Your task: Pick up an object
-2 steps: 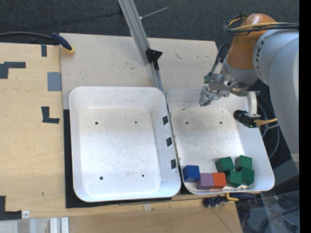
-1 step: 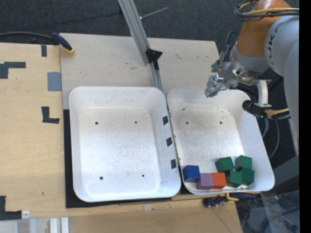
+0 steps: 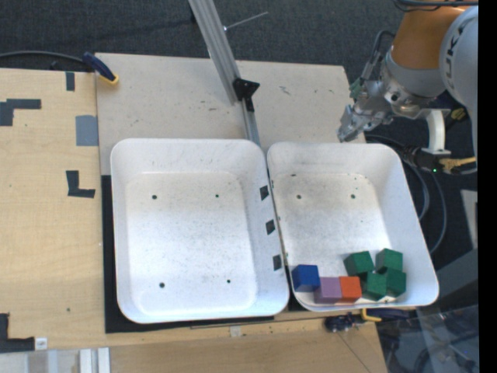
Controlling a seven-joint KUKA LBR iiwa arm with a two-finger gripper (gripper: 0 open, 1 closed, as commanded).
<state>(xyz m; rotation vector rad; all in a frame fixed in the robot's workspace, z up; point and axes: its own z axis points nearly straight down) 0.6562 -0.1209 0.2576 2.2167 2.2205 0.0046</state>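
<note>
Several small blocks (image 3: 349, 277) lie in your right bin's (image 3: 404, 177) near corner; the end effector (image 3: 351, 125) hangs above its far rim, whether open or closed I cannot tell.

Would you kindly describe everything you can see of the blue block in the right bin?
The blue block is a small, matte, solid-coloured cube, possibly wood or plastic. It sits flat on the floor of the right bin, in the near corner by the wall shared with the left bin. Its right side appears to meet the purple block, which starts a cluster of blocks. The hand is far from it, above the bin's far rim.
</note>
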